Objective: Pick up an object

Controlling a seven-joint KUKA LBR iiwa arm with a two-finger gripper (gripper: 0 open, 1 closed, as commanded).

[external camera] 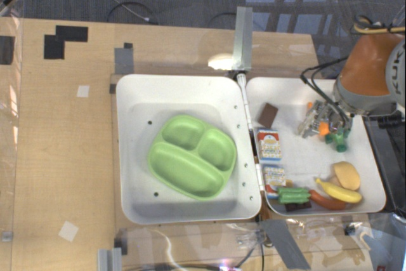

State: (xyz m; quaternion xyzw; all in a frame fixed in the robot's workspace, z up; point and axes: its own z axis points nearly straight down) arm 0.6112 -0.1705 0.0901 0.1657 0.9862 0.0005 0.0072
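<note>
Stage: pre-grasp by my read. Nothing showed as lifted; the pick itself remained to be done.
Landmark: right bin [374, 197]; all places below are relative to it.
Arm [374, 70]: reached in over the bin's far right corner, orange band above the wrist.
Gripper [315, 120]: down inside the bin's far half, right of centre, low over the floor. Opening: could not tell from this slant, and nothing could be seen held.
Nearest candidates: small orange piece [324, 129] and green piece [339, 140], just beside the tool tip. Touching or apart: could not tell.
Brown block [268, 115]: far left part of the bin, apart from the gripper.
Cartons [269, 144]: two along the bin's left wall, one behind the other, untouched.
Near edge: dark green item [293, 193], a red one [325, 201], banana [339, 192] and a tan rounded item [346, 175] towards the near right corner, all well apart from the gripper.
Left bin [127, 200]: beside the right bin's left wall; held a green divided plate [192, 155], not involved.
Done: approach into the bin, apparently.
Left: close on one item, probably orange or green, lift clear, confirm hold.
Risk: the small pieces sat close together, so a miss or a double contact looked plausible.
</note>
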